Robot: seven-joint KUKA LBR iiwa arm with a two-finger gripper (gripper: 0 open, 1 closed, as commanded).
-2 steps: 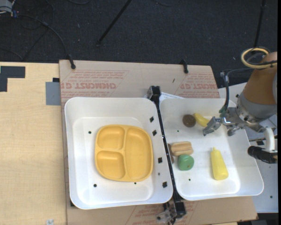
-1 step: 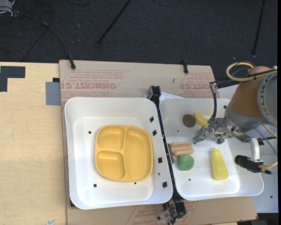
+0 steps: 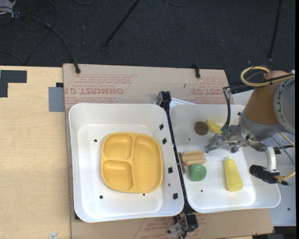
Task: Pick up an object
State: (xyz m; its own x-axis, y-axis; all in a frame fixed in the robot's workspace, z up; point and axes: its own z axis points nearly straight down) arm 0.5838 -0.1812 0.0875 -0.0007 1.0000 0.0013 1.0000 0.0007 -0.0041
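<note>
Two white bins sit side by side on the table. Left bin (image 3: pixel 84 133) holds a yellow tray (image 3: pixel 132 162) with three compartments, lying flat near its middle; probably just a drop spot or distractor, nothing on it.

Right bin (image 3: pixel 261 195) carries the loose items, all within the arm's (image 3: pixel 269 106) reach from the right. Brown disc (image 3: pixel 201 128) at the far side, a small yellow piece (image 3: pixel 214 127) touching or just beside it. Tan block (image 3: pixel 193 157) near the divider, green ball (image 3: pixel 198 172) just near of it, apparently touching. Yellow bottle (image 3: pixel 232 174) lies flat, right of the ball and apart from it.

Pincer (image 3: pixel 220 142) is low in the right bin, between the disc group and the bottle, its metal fingers pointing left. Fingers look spread with nothing between them, though the metal is small and cluttered, so that's a judgement.

No target named. Bottle looks the likeliest pick: closest free-standing item, clear space both sides. Its long axis runs near-far, slightly tilted, narrow cap end pointing far toward the pincer, wider base near. A grasp across the short width, left-right, would fit; gripping along the length likely would not. Tan block's long axis runs left-right; being crowded by the ball makes it a harder pick.
</note>
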